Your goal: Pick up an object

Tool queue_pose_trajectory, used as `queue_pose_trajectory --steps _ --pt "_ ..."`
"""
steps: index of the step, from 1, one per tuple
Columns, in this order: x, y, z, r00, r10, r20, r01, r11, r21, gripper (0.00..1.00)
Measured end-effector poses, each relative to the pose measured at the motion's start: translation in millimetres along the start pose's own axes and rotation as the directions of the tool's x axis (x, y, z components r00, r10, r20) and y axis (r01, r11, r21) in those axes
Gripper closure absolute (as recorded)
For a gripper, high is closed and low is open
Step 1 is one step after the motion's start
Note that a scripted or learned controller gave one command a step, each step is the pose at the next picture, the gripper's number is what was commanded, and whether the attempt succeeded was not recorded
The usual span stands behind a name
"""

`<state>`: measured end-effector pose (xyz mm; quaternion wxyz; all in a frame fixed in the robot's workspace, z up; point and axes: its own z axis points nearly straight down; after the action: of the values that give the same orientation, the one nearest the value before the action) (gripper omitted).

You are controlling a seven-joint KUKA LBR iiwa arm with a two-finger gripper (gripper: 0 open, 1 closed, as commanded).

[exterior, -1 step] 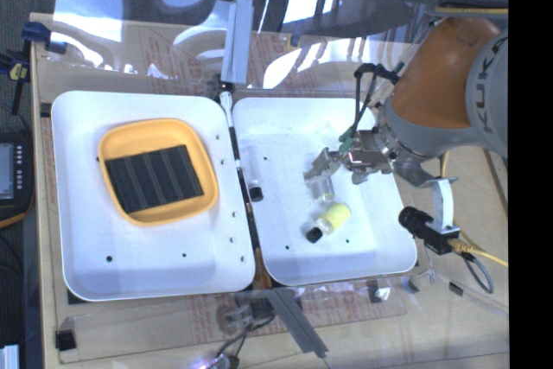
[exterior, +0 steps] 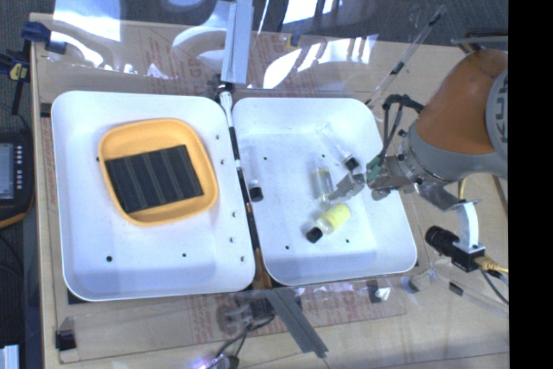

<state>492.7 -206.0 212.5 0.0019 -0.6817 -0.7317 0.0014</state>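
Camera view shows the gripper [exterior: 356,180] low in the right white bin [exterior: 285,264], whether clamped I cannot tell, with the small yellow black-capped bottle [exterior: 329,221] lying just lower left of it, long axis running lower left to upper right.

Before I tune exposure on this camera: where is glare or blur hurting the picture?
Camera view: bright reflections streak the clear panel behind the bins; the white right bin is nearly washed out; the gripper and the clear bottle beside it look soft, edges hard to separate.
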Motion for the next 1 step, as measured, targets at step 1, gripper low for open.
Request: queue_pose_trajectory --steps 1 --pt "-5.6 17.2 102.7 0.994 -0.108 0.008 0.108 0.994 -0.019 0.0"
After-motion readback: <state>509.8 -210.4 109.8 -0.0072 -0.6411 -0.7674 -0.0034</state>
